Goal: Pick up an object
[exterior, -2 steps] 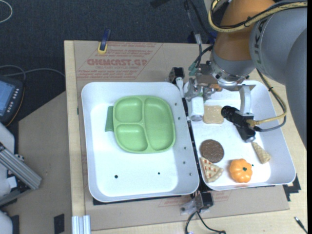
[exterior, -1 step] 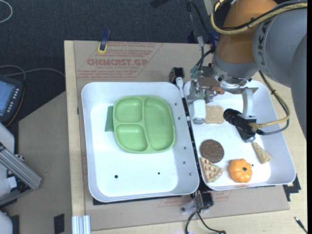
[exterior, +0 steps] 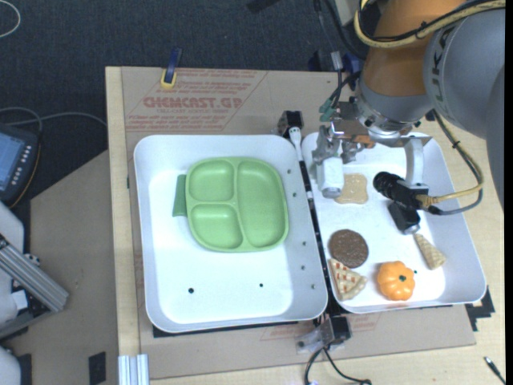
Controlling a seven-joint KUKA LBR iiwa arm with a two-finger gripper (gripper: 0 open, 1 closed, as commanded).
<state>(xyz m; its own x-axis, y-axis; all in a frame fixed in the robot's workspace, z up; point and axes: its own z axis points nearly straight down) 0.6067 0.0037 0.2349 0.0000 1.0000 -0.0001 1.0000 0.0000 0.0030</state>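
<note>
Across the worktop (exterior: 120, 215) lies a brown sheet of board printed with red lettering, and a blue and yellow clamp (exterior: 170, 69) grips its far edge. Two shallow white bins sit on it, side by side and touching along the middle. Beyond the board the floor (exterior: 120, 14) is dark blue-grey carpet with loose cables; a small screen device (exterior: 14, 163) stands at the left edge, with a length of aluminium rail (exterior: 32, 277) below it.

The left bin (exterior: 232, 295) holds a green divided plate (exterior: 237, 203), lying flat toward its far half.

The right bin (exterior: 457, 263) holds the small things: a tan toast slice (exterior: 354, 189) near the far left corner, a round brown disc (exterior: 349, 247) below it, a pizza slice (exterior: 346, 280) just beside the disc at the near edge, an orange pumpkin (exterior: 397, 281) next to that, and a pale cone piece (exterior: 431, 252) toward the right.

The grey arm (exterior: 473, 62) with its orange band (exterior: 405, 30) reaches in from the right. Its pincer (exterior: 330, 176) hangs over the right bin's far left part, just beside the toast slice; whether it is open or closed cannot be told, and nothing is seen held in it.
</note>
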